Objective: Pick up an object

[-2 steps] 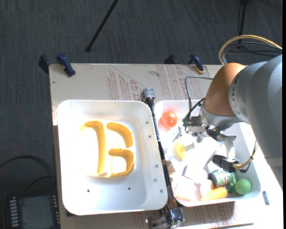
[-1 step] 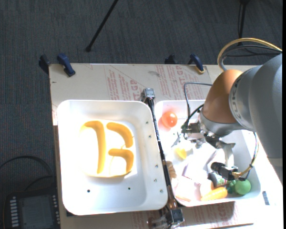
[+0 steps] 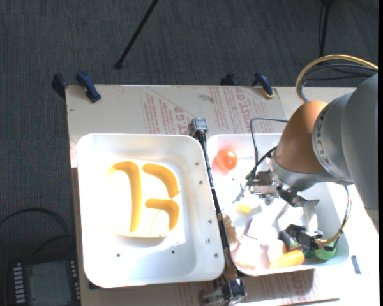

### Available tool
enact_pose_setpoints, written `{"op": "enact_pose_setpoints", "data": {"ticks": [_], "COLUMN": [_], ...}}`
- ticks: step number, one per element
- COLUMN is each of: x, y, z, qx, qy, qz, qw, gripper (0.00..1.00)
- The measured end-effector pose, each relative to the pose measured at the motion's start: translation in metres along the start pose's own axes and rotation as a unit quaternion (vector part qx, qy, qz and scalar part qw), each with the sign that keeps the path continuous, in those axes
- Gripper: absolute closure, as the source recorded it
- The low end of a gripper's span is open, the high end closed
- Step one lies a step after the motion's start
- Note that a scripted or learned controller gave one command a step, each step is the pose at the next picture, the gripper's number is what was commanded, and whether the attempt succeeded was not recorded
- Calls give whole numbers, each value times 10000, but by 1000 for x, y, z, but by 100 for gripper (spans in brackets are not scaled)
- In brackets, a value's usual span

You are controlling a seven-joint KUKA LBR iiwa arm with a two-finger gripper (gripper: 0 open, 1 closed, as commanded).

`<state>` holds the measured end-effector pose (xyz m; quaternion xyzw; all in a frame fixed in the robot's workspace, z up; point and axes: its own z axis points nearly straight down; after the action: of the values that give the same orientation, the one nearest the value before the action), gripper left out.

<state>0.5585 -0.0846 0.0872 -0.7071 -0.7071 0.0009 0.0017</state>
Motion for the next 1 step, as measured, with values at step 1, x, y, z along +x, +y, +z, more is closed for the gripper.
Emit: {"op": "enact_pose_setpoints", "data": {"ticks": [1], "x": [4], "y": [84], "z": [-1], "qx": [-14], "qy": [-3], "qz": [-14], "qw": [10000], "gripper": [0]}}
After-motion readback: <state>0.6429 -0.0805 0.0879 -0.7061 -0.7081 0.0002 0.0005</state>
